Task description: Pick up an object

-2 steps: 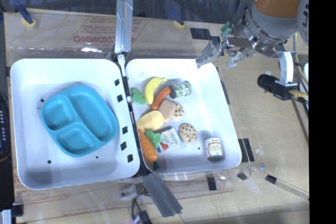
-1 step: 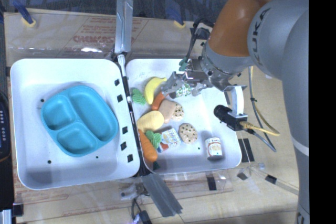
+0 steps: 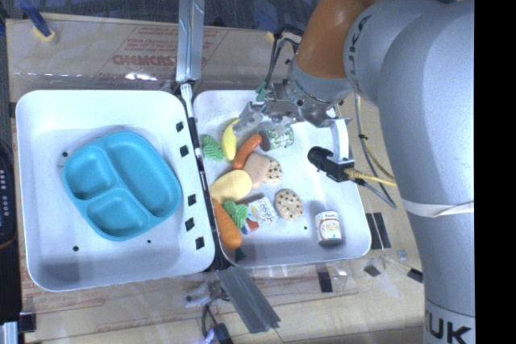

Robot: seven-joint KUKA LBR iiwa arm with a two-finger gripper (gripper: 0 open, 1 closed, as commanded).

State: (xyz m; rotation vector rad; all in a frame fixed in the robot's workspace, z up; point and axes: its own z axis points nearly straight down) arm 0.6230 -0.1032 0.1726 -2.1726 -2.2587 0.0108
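Toys crowd the right bin, and that is your risk: you could nudge or grab two at once. Nearest you lie the jar, carrot and cookie; farther back, the banana and second carrot sit just beside the gripper. You cannot tell whether it is spread or closed.

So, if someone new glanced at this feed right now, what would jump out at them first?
Probably the big grey arm with its orange band, reaching in from the right so the gripper hangs over the top of the right bin. Next, the bright blue tray, alone in the left bin. Then the toy food heaped along the right bin's left side: a banana, carrots and a cookie.
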